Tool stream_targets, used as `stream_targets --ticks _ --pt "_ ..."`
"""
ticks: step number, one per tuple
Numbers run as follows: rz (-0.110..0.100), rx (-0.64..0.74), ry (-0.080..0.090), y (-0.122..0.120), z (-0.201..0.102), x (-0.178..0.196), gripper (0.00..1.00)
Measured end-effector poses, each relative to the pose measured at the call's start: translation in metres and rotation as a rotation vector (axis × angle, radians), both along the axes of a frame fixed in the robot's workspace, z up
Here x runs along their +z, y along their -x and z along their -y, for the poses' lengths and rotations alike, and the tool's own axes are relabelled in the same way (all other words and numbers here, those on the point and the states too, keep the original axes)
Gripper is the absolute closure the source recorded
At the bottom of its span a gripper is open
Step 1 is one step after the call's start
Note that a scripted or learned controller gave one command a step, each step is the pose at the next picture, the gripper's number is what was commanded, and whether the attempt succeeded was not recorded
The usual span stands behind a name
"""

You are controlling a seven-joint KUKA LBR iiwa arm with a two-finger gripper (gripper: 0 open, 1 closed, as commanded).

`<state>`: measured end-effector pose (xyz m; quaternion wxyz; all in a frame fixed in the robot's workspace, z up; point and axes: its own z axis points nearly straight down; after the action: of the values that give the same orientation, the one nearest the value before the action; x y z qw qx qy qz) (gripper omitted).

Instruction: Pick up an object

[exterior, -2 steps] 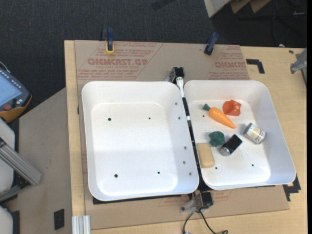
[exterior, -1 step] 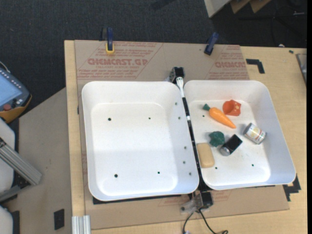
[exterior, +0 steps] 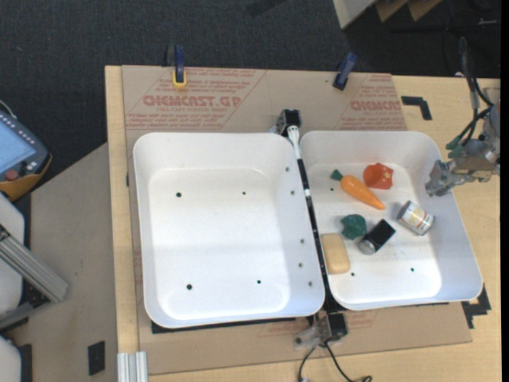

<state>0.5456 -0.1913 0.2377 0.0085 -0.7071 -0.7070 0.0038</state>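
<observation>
**Six objects lie in the right bin; the jaws hang at its right rim**

The objects sit loose in the right bin (exterior: 445, 281) — a toy carrot (exterior: 359, 190), a red pepper (exterior: 378, 176) just beside it, a small silver can (exterior: 414, 218), a black cylinder (exterior: 377, 237), a dark green lump (exterior: 354, 226) and a tan block (exterior: 336, 254). The gripper (exterior: 440, 180) hangs over that bin's right rim, near the can — nothing visibly between its jaws; their spread I cannot tell. The left bin (exterior: 147, 213) lies alongside on the counter (exterior: 238, 94).

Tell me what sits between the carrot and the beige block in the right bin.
In the camera view, a dark green lump lies between the carrot and the beige block, apart from the carrot.
</observation>
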Motion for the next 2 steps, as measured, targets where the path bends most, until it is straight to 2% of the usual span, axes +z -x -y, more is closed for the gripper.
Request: stream_targets --ticks 1,2 --pt "0.038 0.005 0.011 0.008 -0.042 0.203 1.00" --pt "-0.001 0.001 0.001 0.040 -0.077 0.028 1.00"
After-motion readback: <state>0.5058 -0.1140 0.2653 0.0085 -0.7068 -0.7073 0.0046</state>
